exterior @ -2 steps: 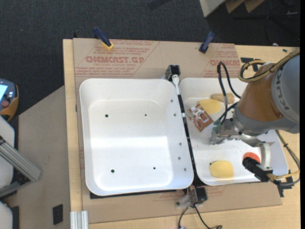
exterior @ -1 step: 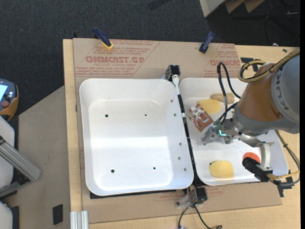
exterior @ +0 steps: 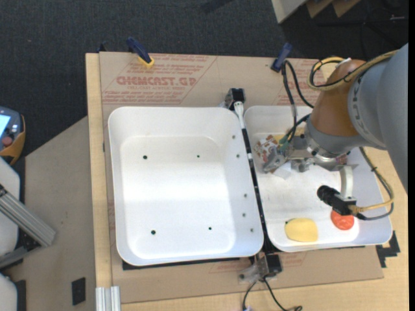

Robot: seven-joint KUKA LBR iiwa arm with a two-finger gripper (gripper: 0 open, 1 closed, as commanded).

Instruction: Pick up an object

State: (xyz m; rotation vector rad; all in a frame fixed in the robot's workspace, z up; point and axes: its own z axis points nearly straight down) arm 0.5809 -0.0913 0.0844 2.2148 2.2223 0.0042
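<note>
Bench (exterior: 168, 70): brown card with red print, lying under both bins and my gripper.
Left bin (exterior: 181, 193): white and shallow, to the view's left of my gripper, its wall against the right bin's.
Right bin (exterior: 285, 203): white, directly beneath my gripper.
Arm (exterior: 382, 102): grey with an orange band, reaching over the right bin from the view's right.
Gripper (exterior: 280, 157): low over the right bin's far-left part. I cannot tell whether it is spread or pressed together.
Yellow lump (exterior: 301, 230): in the right bin, nearer the camera than my gripper, by the near wall.
Speckled scrap (exterior: 266, 148): just beside my gripper, on its left. I cannot tell whether I am touching it.
Orange piece (exterior: 343, 221): right of the yellow lump, apart from my gripper.
</note>
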